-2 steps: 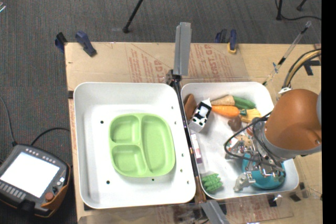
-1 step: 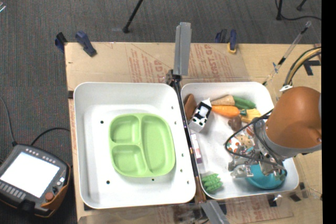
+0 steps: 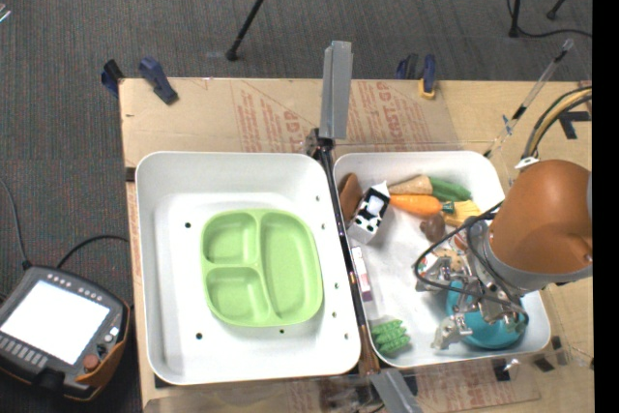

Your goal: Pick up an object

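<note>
1. Low in the right bin [image 3: 406, 164], the end effector [image 3: 481, 312] sits directly over a teal object [image 3: 493, 331] near the front right corner.
2. Whether it is clenched or released, I cannot tell; wires and the wrist hide it.
3. My judgement: the teal object lies straight beneath, so the coming move is downward, not sideways toward the carrot [image 3: 416, 204].

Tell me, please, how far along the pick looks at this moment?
Done: the arm has reached into the right bin, with the gripper low over the teal object. In hand: nothing visibly lifted. Left: grasping and raising an object; the carrot and the green tray lie untouched.
</note>
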Robot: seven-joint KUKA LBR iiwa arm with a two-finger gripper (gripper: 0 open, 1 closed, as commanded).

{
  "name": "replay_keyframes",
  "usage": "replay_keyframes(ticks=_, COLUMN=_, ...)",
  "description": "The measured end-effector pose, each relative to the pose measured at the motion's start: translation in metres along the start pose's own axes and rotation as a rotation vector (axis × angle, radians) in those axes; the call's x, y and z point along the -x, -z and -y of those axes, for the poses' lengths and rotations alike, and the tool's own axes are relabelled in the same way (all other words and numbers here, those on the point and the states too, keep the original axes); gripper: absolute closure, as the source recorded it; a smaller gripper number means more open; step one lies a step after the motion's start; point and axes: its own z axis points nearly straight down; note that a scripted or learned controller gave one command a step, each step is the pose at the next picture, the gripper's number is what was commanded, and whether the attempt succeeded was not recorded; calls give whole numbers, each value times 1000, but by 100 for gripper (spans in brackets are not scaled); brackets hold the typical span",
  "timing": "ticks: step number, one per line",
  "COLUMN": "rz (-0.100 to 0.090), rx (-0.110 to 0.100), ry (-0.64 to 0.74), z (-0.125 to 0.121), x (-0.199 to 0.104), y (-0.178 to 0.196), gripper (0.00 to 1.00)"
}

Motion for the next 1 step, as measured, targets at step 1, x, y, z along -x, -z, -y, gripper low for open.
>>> replay_keyframes(ticks=1, rz=0, rx=2, ry=2, z=-1, x=1, y=9, gripper=100)
